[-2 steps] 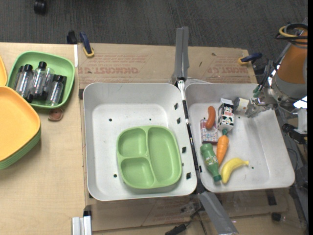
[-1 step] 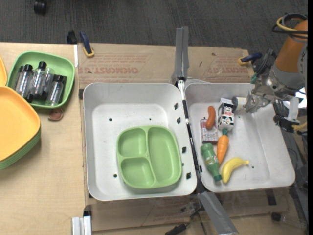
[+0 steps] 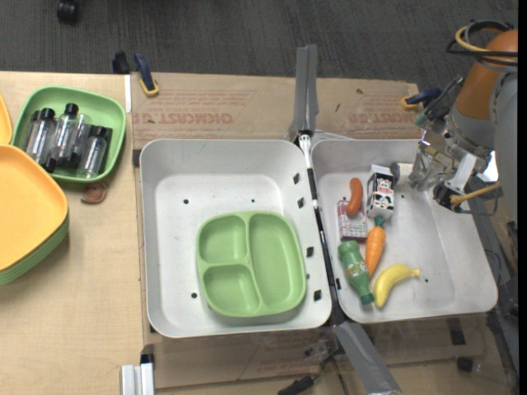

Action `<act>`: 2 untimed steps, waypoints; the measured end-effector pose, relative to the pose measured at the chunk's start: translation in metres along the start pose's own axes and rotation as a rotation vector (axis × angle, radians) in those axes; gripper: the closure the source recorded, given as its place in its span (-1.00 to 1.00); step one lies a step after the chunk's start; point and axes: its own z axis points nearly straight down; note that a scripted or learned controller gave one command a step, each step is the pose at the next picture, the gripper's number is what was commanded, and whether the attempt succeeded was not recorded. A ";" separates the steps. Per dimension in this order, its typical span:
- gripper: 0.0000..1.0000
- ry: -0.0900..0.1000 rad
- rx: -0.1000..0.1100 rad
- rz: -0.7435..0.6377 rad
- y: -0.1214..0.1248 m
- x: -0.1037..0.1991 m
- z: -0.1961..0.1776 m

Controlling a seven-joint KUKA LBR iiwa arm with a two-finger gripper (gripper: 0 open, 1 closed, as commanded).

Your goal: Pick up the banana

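Observation:
The yellow banana [image 3: 394,280] lies in the right bin [image 3: 461,253], near its front edge, just right of a green bottle [image 3: 355,271] and below a carrot [image 3: 375,249]. My gripper [image 3: 418,174] hangs over the bin's back right part, to the right of a small milk carton [image 3: 380,192]. It is well behind the banana and apart from it. Nothing shows in its grasp.
A red sausage [image 3: 355,196] and a pink packet [image 3: 352,220] lie at the right bin's left side. The left bin [image 3: 165,220] holds a green divided tray [image 3: 251,263]. A green dish of bottles [image 3: 70,138] and orange plates [image 3: 29,212] sit at the far left.

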 end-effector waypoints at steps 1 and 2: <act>1.00 -0.005 -0.049 -0.381 -0.002 0.009 -0.100; 1.00 0.000 -0.044 -0.147 -0.074 0.080 -0.071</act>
